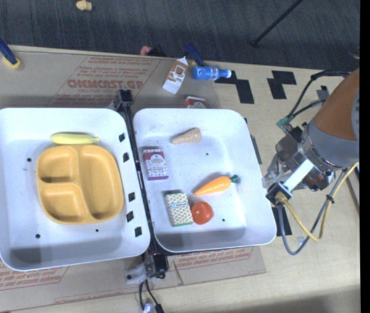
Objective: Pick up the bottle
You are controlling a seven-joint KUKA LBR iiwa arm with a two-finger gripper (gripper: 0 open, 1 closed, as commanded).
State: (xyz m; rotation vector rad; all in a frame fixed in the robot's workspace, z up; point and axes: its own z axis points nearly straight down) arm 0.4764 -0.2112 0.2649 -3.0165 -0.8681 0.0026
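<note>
A small blue bottle [205,74] lies on its side on the cardboard behind the right bin [253,230], outside both bins. The gripper [282,175] hangs off the right bin's right rim, over the bench, far from the bottle, which is up and to its left. Nothing shows between it and the bench.
The right bin holds a pale cone [186,136], a red packet [154,163], a carrot [213,186], a tomato [201,212] and a green box [178,208]. The left bin [8,246] holds a yellow divided plate [79,182] and a banana [75,138]. A small carton [175,75] lies beside the bottle.
</note>
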